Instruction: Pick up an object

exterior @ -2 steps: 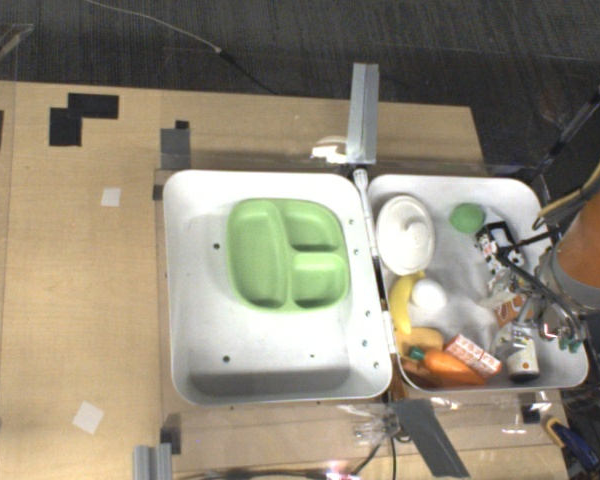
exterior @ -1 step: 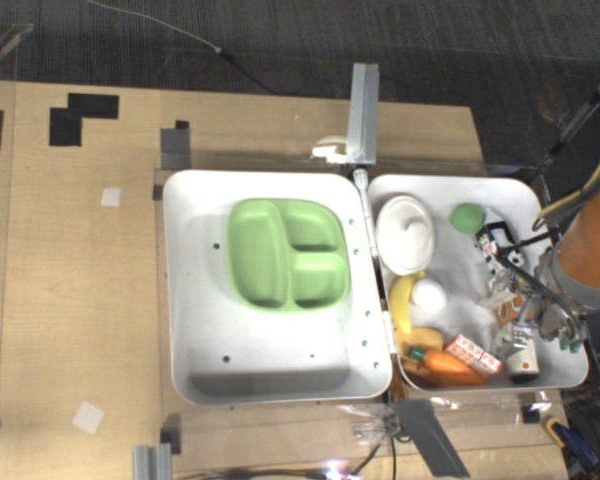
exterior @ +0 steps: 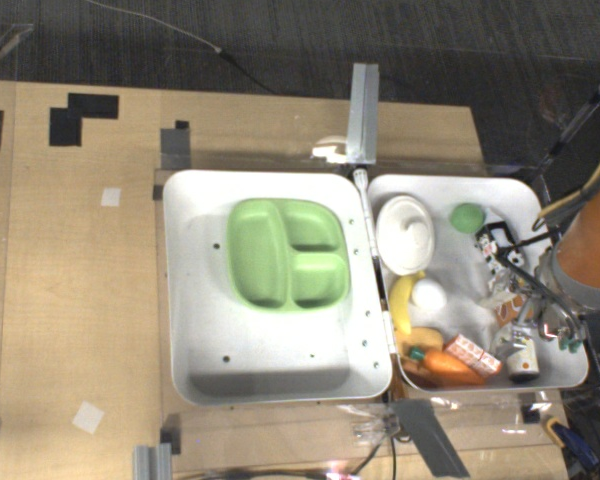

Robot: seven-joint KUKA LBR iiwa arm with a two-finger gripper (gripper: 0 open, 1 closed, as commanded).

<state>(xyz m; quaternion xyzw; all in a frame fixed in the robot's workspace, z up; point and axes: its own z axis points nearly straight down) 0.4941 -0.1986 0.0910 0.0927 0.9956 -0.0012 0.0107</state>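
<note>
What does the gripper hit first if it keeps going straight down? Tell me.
The gripper hangs over the right bin, pointing down. Straight below looks like bare bin floor, with the red and white packet and a small dark-based object close by. Depth is unclear, so it could clip either.

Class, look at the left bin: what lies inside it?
The left bin holds a green divided tray with three compartments, lying flat near its middle. Whatever might sit beneath the tray is covered.
</note>
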